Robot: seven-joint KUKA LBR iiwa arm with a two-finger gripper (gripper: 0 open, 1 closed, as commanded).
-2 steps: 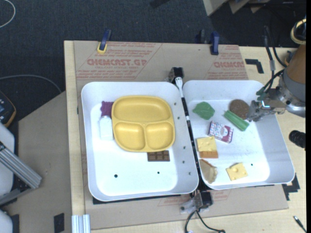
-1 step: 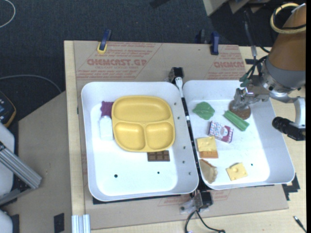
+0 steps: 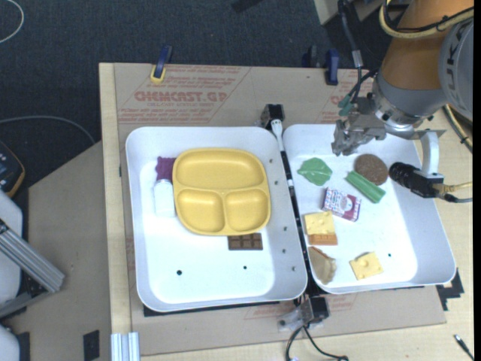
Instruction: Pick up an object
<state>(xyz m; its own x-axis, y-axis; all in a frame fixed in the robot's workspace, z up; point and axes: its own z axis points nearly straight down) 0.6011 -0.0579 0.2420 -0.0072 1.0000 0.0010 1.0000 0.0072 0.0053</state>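
Round brown cookie (image 3: 370, 168), flat, speckled

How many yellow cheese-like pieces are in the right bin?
2. One cheese wedge lies near the front of the right bin; another cheese slice, on an orange piece, sits left of centre, below the pink packet. More may hide under the arm.

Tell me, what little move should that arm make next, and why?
Probably a short drop straight down. The gripper hangs over the right bin, above its far edge, with nothing between its fingers. The brown round piece and green leaf lie just below it, so either looks like an easy first grab.
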